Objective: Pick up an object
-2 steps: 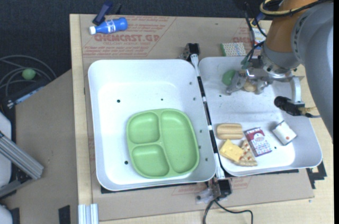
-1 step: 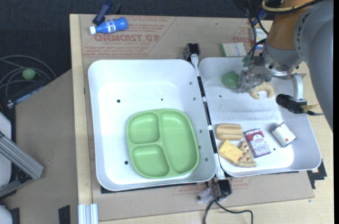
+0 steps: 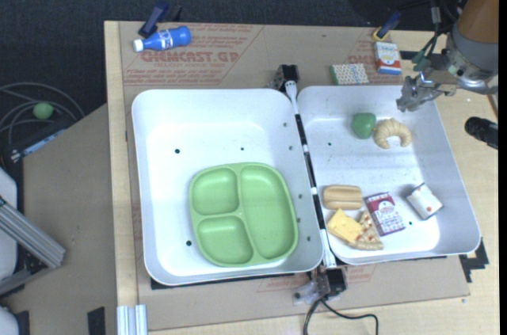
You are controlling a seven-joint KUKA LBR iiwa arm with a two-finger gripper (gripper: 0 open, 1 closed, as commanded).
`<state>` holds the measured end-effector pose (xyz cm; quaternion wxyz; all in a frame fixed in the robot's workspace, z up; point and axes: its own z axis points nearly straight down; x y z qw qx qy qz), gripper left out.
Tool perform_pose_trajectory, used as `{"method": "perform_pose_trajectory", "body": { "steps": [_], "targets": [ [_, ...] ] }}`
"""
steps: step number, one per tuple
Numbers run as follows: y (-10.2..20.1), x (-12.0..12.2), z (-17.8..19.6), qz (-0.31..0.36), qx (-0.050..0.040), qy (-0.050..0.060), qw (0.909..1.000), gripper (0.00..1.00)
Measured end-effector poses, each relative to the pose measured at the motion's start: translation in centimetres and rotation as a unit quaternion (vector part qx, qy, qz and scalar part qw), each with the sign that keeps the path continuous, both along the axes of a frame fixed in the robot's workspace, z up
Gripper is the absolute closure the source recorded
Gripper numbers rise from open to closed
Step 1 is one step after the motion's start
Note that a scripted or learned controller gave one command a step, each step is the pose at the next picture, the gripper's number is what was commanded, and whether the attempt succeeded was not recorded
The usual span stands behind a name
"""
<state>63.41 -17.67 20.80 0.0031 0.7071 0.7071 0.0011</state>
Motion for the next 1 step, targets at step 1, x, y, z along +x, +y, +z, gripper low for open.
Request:
{"method": "perform_pose_trajectory", "body": {
  "steps": [1],
  "targets": [
    [0.08, -0.08, -0.20, 0.000, 0.0007, 0.002, 1.0000, 0.00]
  ]
}}
